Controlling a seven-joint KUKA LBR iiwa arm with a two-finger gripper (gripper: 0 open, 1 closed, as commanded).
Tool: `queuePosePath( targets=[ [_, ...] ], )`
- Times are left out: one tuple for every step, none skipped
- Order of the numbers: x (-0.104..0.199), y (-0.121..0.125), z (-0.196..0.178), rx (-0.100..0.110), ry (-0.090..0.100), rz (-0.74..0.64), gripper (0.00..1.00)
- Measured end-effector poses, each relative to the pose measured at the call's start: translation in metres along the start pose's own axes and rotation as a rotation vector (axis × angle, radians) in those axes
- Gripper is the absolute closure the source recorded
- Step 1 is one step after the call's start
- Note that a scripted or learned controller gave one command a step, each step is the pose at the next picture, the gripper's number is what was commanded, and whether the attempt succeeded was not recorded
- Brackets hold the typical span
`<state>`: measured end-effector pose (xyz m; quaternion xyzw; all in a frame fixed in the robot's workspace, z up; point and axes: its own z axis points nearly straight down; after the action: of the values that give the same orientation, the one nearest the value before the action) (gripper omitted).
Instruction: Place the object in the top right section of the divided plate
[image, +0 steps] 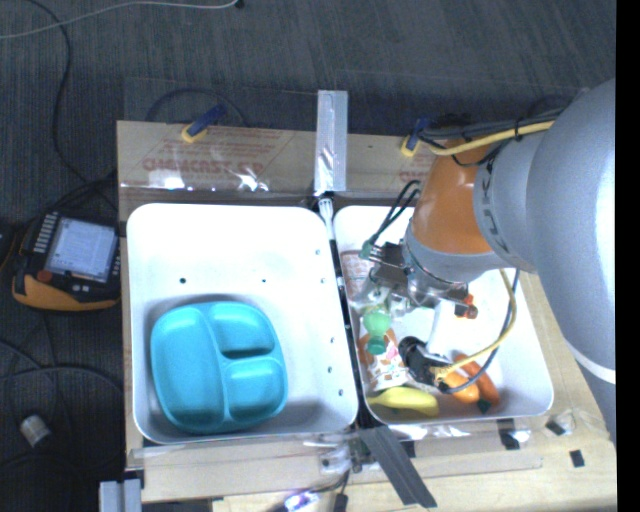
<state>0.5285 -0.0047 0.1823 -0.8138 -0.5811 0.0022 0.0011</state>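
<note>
A: Object not yet picked, by the look of it. Candidates heaped in right bin (520, 330): green piece (377, 323), yellow banana-like item (405, 401), orange piece (470, 383), all close together at the near-left corner.

B: Claw (392, 292) low over that heap, just above the green piece. Open or closed: cannot tell, hidden under the wrist.

A: Blue divided plate (218, 362) in left bin (230, 240), sections bare.

B: Step judged: grasp attempt. Next: secure one item, lift clear of divider, carry left to plate's top right section.
</note>
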Motion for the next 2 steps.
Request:
queuePosePath(
  targets=[
    [0.053, -0.053, 0.0, 0.001, 0.0, 0.273, 1.0],
    [0.071, -0.056, 0.023, -0.022, 0.019, 0.354, 1.0]
  ],
)
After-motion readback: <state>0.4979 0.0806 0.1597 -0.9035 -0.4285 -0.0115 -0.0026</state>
